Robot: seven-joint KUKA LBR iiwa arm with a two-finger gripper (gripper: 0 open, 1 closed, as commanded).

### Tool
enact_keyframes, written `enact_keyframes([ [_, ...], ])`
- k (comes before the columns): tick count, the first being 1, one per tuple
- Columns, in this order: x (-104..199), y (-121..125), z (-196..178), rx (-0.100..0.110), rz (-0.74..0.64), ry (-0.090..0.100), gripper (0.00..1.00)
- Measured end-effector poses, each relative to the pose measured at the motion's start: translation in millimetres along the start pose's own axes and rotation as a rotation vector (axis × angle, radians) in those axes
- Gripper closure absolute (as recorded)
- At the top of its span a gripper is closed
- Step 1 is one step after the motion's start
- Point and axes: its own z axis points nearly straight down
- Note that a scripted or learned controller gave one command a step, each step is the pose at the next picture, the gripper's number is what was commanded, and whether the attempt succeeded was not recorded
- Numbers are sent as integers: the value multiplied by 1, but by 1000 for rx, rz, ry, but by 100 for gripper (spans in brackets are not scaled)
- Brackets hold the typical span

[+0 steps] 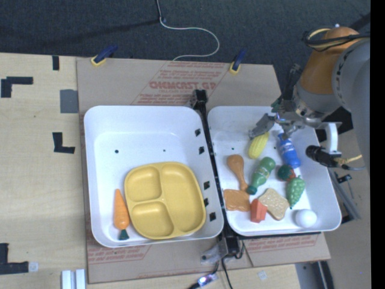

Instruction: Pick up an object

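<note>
So, biggest thing first: the arm [337, 71] comes in from the right, orange band up top, and hangs over the back part of the right bin [231, 122]. The left bin [108, 125] sits right beside it, rims touching along the middle.

In the left bin there's a yellow plate [163, 198] with three compartments, sitting toward the front. A toy carrot [121, 212] lies just left of it, green end pointing to the front.

The gripper [278, 125] is low over the right bin, fingers spread a bit apart with nothing between them. The corn [258, 144] is just under and in front of it, and a blue bottle [290, 152] lies just beside it to the right.

The rest of the right bin is a pile of toy food: a drumstick [237, 168] near the middle, a green bottle [261, 174] tilted beside it, bread [276, 203] toward the front, an orange chunk [236, 200] at the front left, a small red piece [258, 211] touching the bread, a bumpy green veg [295, 191], a small dark green ball [284, 173], and a white egg [306, 217] in the front right corner.
</note>
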Motion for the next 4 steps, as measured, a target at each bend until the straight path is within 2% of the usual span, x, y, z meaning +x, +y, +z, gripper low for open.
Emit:
enact_keyframes([
  [1, 1, -1, 55, -2, -1, 0, 0],
  [2, 2, 0, 42, -4, -2, 0, 100],
  [3, 7, 10, -8, -11, 0, 0, 100],
  [4, 7, 9, -50, -10, 0, 0, 100],
])
